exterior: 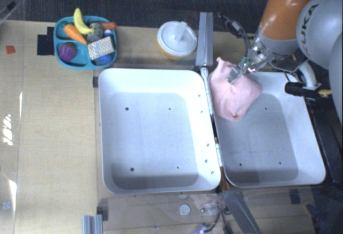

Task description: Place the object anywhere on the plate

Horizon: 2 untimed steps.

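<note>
A pink cloth (231, 96) hangs bunched over the left side of the right bin (273, 142), close to the rim between the two bins. My gripper (237, 73) is at the cloth's top right and is shut on a fold of it, with the fabric drooping below the fingers. The blue divided plate (57, 45) sits on the bench at the far left, beyond the left bin (155, 131). It carries a toy banana (81, 22), a carrot (74, 34), a purple piece (67, 52) and other small toy foods.
A white lidded cup on a yellow base (177, 39) stands on the bench behind the left bin. A grey metal post (203, 40) rises at the back between the bins. A black block (45, 44) lies just left of the plate.
</note>
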Each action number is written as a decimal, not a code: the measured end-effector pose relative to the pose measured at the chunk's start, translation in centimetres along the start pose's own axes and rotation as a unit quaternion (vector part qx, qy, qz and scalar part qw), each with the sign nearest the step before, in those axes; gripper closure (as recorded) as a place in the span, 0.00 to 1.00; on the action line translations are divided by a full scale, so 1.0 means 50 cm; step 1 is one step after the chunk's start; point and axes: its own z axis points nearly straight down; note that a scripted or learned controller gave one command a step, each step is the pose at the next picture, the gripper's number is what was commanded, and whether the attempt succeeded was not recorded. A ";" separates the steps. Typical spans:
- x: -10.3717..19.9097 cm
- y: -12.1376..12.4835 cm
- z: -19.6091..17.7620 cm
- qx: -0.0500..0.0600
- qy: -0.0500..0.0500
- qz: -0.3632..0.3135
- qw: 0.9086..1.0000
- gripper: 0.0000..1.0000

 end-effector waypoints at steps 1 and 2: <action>-0.001 0.007 -0.080 -0.001 0.000 -0.003 1.000 1.00; 0.086 0.065 -0.083 -0.001 0.001 -0.203 0.979 1.00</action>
